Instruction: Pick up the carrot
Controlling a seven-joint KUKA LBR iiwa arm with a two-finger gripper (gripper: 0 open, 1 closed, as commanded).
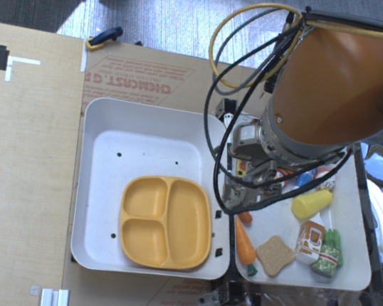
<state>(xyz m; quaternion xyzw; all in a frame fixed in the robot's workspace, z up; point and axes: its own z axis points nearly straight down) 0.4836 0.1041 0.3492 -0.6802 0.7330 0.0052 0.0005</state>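
The big orange arm (339,85) is on top. Its gripper (238,199) sits just at 12 o'clock from the carrot (244,242).

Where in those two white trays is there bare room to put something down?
Left bin: bare floor above and left of the yellow plate. Right bin: crowded with the carrot, cracker, lemon-yellow piece, carton and end effector.

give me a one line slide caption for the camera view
KUKA arm's gripper poised over the right bin just above the carrot, with a yellow divided plate in the left bin.
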